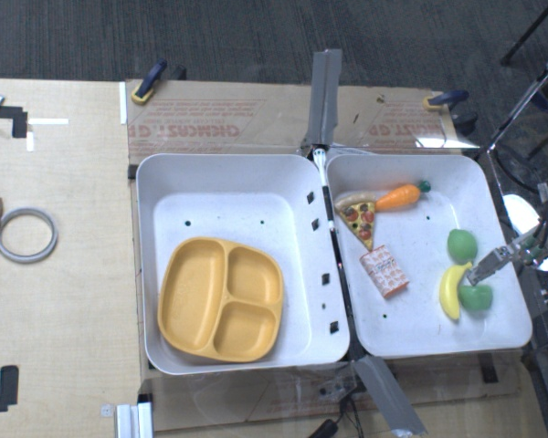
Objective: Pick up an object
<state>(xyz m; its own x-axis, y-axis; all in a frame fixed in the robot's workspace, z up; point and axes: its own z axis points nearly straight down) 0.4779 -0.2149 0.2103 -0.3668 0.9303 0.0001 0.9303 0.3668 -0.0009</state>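
The right bin point(493, 340) holds an orange carrot point(397, 197), a pizza slice point(358, 219), a pink box point(384, 272), a green round fruit point(462, 245), a yellow banana point(450, 292) and a second green fruit point(479, 298). My gripper point(482, 270) reaches in from the right edge, low over the bin. Its tip sits between the banana and the second green fruit, just above that fruit. I see nothing lifted.
The left bin point(164, 181) carries a yellow divided plate point(221, 299). A roll of tape point(23, 234) lies on the bench at far left. Blue clamps point(149, 81) pin the cardboard behind the bins.
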